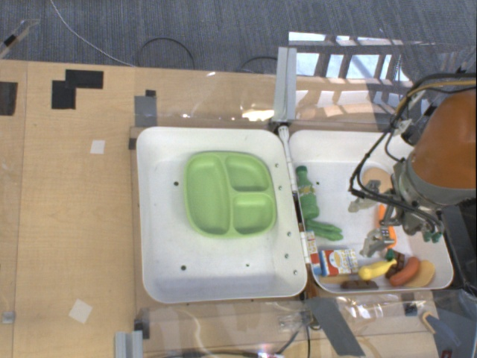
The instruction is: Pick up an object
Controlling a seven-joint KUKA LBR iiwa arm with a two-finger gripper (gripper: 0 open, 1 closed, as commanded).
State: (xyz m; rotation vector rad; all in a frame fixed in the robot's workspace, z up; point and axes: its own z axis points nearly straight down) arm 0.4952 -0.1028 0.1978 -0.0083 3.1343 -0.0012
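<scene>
Metal two-finger gripper [378,239] low in right white bin [328,149], fingers spread, nothing between them. Small yellow banana-shaped toy [377,269] just below tips, crowded by red-orange sausage-shaped toy [405,272] and red-and-white printed carton [337,261]. Risk: fingers catch neighbour, banana skids aside. Green divided plate [228,193] sits in left bin, well apart.
</scene>
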